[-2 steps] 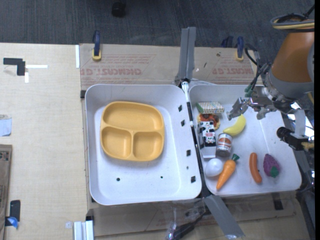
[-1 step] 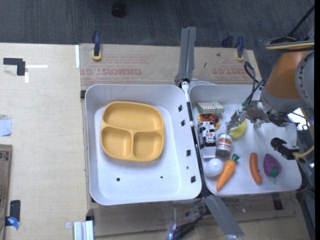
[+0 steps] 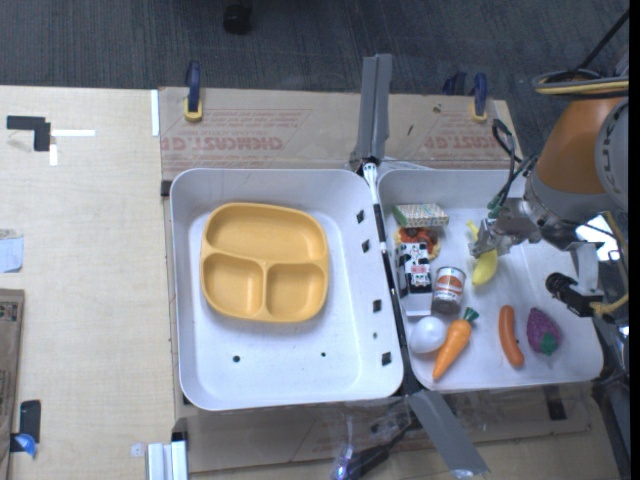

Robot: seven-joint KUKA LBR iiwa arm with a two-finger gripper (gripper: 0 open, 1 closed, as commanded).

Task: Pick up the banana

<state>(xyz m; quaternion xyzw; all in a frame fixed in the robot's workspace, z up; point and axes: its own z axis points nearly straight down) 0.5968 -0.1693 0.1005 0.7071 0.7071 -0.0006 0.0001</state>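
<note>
The banana (image 3: pixel 485 267) is small and yellow and lies in the right bin (image 3: pixel 590 363), near its middle, right of a small can (image 3: pixel 449 285). Its upper end runs under my gripper (image 3: pixel 490 236), which hangs directly over it at the end of the grey arm with the orange band (image 3: pixel 580 148). The gripper's body hides where it meets the banana, so I cannot tell whether they touch.
Around the banana the right bin holds a carrot (image 3: pixel 452 341), a white ball (image 3: pixel 427 334), a red sausage (image 3: pixel 510 335), a purple fruit (image 3: pixel 543 330), a small box (image 3: pixel 420 214) and a toy (image 3: pixel 416 258). A yellow divided plate (image 3: pixel 265 261) lies in the left bin (image 3: pixel 190 298).
</note>
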